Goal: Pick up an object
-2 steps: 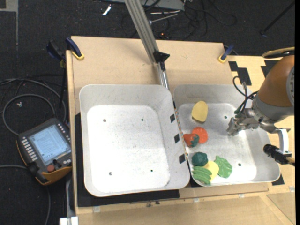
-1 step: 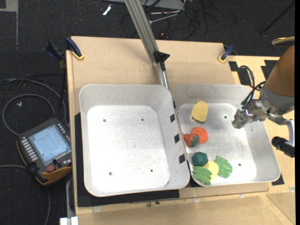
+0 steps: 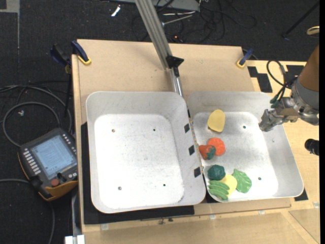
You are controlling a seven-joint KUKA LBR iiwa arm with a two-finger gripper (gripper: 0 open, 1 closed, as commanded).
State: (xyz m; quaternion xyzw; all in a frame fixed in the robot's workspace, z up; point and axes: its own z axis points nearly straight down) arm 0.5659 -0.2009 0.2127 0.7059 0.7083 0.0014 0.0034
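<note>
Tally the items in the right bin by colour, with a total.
Yellow: 2, the yellow piece and a small yellow item.
Orange-red: 1, the orange-red item.
Green: 3, the dark green item, light green item and green pod.
Total: 6

Even, fairly bright light falls from overhead, with no hard shadows. The white bins look washed out, their speckled floors nearly blown to flat white left of the claw, and each rim casts only a thin soft shade. The tabletop is evenly lit behind it, the surrounding floor dark. Detail is soft and grainy, and the claw itself is slightly blurred.
</note>
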